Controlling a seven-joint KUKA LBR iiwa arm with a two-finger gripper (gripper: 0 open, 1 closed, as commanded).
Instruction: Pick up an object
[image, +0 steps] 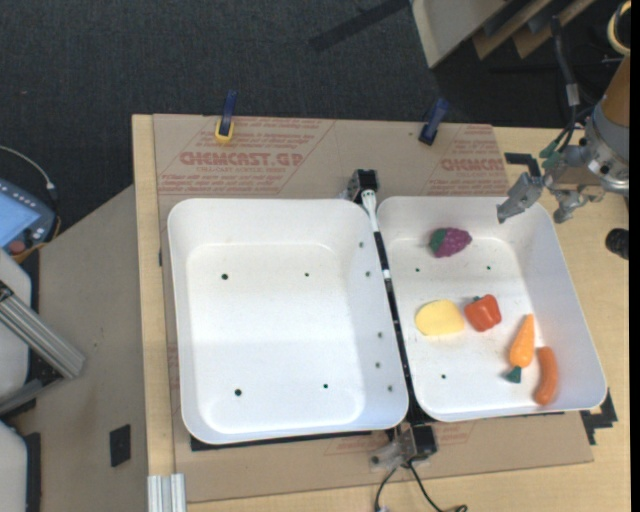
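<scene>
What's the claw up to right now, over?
Claw open, holding nothing, above right bin's far corner. Purple grapes nearest. Nothing between them.

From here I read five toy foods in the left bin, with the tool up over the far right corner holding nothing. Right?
Not quite: the camera view shows the five toys, among them the purple grapes and carrot, in the right bin, not the left bin. The tool is over the far right corner, holding nothing.

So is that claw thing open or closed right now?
Open. The gripper hangs over the right bin's far corner with its two fingers spread apart, a clear gap and nothing between them.
</scene>
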